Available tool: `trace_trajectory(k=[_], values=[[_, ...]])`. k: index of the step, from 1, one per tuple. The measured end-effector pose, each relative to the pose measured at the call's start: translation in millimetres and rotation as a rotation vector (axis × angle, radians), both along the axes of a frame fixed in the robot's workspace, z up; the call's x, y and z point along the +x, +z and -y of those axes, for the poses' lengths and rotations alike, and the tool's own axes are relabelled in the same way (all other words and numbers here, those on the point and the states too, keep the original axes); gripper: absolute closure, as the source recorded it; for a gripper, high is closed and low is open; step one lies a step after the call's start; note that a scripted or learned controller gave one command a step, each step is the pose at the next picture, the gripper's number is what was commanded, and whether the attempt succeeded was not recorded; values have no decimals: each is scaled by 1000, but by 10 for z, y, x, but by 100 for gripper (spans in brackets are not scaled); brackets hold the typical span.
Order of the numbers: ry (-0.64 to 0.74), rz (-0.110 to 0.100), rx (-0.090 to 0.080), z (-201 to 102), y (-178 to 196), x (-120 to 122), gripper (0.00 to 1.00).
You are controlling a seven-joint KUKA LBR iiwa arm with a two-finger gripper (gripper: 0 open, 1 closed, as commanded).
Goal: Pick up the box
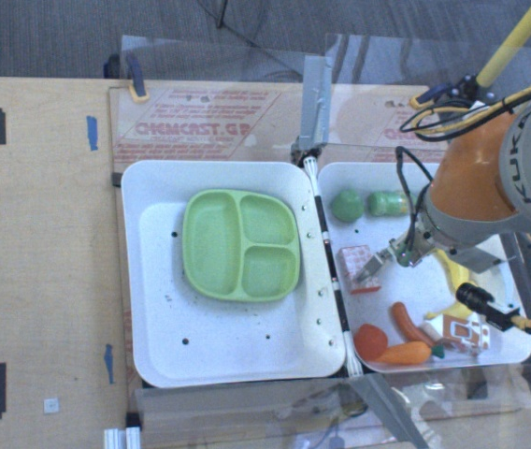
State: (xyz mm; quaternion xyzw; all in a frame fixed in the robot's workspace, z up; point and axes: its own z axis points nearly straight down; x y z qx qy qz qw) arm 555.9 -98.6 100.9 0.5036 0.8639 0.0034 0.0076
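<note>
The box (351, 262) is a small pale pink and white carton with a red edge. It lies in the right bin (518, 344), close to that bin's left wall. My gripper (376, 267) reaches in from the right and sits low at the box's right side, overlapping its edge. Nothing shows the box lifted; it rests on the bin floor.
A green divided plate (242, 244) lies in the left bin (153, 325). Around the box in the right bin are two green items (346, 205) (388, 203), a yellow banana (452, 269), a sausage (406, 319), a red tomato (370, 340), a carrot (404, 353) and a small orange-and-white carton (462, 330).
</note>
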Motion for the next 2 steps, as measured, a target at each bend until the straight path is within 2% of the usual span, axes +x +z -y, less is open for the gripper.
trace_trajectory(k=[1,2], values=[[-22,-3,1,1,-75,275,0],[-92,-75,11,163,96,956,0]])
